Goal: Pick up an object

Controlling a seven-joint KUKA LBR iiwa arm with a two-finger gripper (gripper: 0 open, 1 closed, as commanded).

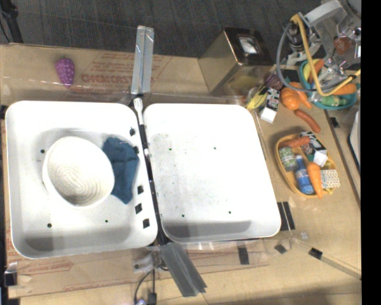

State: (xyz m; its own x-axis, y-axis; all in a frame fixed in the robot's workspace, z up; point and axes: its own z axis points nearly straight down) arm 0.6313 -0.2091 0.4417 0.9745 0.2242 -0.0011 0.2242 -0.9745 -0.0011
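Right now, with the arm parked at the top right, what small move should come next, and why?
Probably swing the gripper left toward the left bin. The white woven hat and blue cloth both lie there, and the gripper hangs far off above the clutter at the bench's right end.

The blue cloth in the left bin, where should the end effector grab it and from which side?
Judging by its pose, pinch the blue cloth from straight above at its lower right fold, the part farthest from the white woven hat. Its left edge lies against the hat's brim, so coming from that side risks snagging the hat.
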